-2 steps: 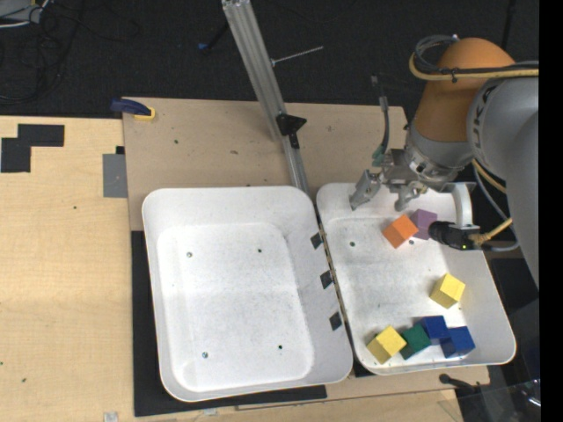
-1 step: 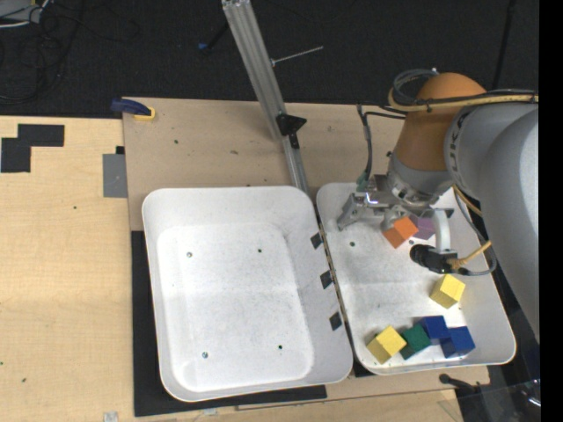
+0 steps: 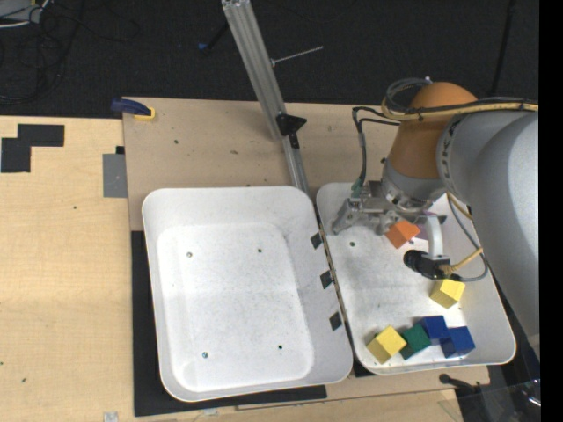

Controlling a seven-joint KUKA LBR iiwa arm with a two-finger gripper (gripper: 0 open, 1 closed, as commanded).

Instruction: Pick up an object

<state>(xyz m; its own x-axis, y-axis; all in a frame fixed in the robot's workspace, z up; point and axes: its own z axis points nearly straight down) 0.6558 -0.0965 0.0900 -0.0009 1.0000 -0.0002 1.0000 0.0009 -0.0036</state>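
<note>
My gripper (image 3: 364,213) hangs low over the far left part of the right bin (image 3: 374,275), under the orange band of the wrist. An orange block (image 3: 403,232) lies just to its right, close beside the metal gripper body; whether they touch is unclear. One yellow block (image 3: 447,293) lies alone towards the bin's right side. Along the near edge sit another yellow block (image 3: 385,344), a green block (image 3: 415,339) and two blue blocks (image 3: 435,327) (image 3: 456,342), bunched together.
The left bin (image 3: 176,214) lies beside the right one, joined by black clips (image 3: 325,279). A slanted aluminium rail (image 3: 264,77) rises behind the bins. A black cable end (image 3: 422,263) hangs from the arm near the orange block. The arm's grey body covers the right side.
</note>
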